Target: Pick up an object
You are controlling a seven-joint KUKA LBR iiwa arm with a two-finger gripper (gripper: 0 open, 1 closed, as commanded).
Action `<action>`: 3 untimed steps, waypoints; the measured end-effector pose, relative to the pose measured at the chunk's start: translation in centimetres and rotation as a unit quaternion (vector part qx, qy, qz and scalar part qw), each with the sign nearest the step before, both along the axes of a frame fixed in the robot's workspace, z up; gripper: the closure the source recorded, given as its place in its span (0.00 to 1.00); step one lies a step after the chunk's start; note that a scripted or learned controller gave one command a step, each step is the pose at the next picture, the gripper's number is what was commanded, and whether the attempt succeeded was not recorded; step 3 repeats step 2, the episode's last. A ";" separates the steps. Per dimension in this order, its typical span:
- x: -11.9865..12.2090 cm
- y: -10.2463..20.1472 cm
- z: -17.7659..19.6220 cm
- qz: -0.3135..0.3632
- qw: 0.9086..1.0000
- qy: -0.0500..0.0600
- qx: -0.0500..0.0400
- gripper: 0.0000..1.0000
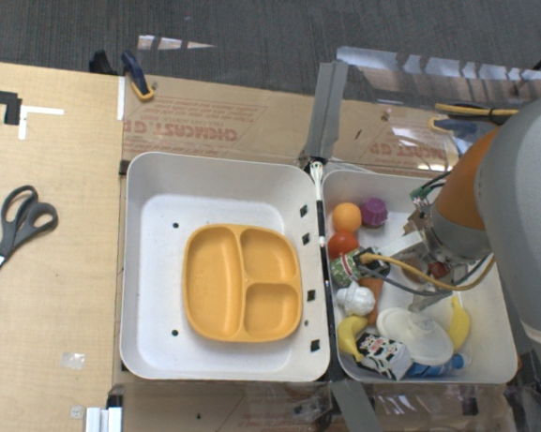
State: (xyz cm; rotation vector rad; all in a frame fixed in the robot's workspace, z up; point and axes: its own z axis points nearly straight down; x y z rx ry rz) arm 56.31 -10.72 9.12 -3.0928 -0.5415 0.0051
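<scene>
The hand hangs over the right bin; its grip state I cannot tell. At its 9 o'clock, the orange ball looks light, smooth, likely slippery: grip across its middle

Setting: robotics lab bench. Light wooden tabletop with black corner marks, two white bins side by side on taped-down cardboard, clear plastic guard sheets along the edges. Grey carpet behind. Grey-and-orange robot arm over the right bin. Scissors lie loose on the bench.
</scene>
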 end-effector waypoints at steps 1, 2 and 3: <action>5.3 -10.0 1.8 -0.071 0.997 -0.001 -0.001 0.00; 1.3 -5.0 0.3 -0.073 0.997 -0.002 0.000 0.00; 1.3 -5.0 0.3 -0.073 0.997 -0.002 0.000 0.00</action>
